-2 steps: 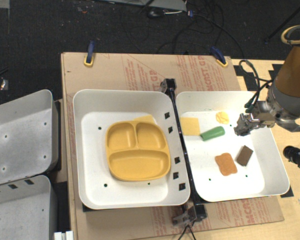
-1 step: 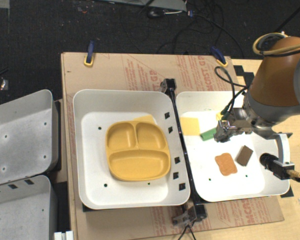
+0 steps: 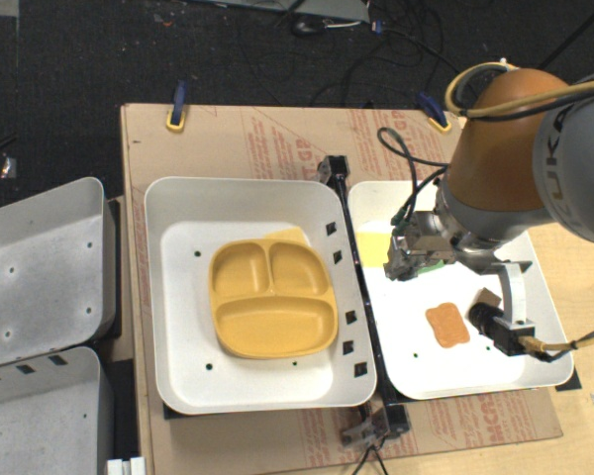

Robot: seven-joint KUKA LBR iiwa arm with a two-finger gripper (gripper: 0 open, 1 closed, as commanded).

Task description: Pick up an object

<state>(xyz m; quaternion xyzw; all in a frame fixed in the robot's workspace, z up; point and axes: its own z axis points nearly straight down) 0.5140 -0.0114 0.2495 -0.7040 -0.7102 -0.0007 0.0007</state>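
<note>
Fingers of the two-finger gripper [image 3: 404, 263]: parted or closed, you cannot tell, because the grey and orange arm [image 3: 505, 146] covers the tip from above. The gripper stands low over the left part of the right-hand shallow white bin [image 3: 495, 384], just beside a flat pale-yellow piece [image 3: 372, 245] that lies against that bin's left wall. A flat orange-brown piece shaped like a slice of toast [image 3: 445, 325] lies apart from the gripper, toward the bin's near side. The left-hand shallow white bin [image 3: 163, 216] bears a yellow plastic plate with three compartments [image 3: 274, 300].

Nothing is seen held, so judge the pick as not yet made, with the pale-yellow piece the likeliest target.

Risks for you to watch:
- A thin piece lying flat on the floor offers little edge to grip, so a closing may slide over it and come up bare.
- Its place hard against the wall leaves scant room on that side, and the gripper may strike the wall.
- A descent set too deep would press into the bin floor.
</note>
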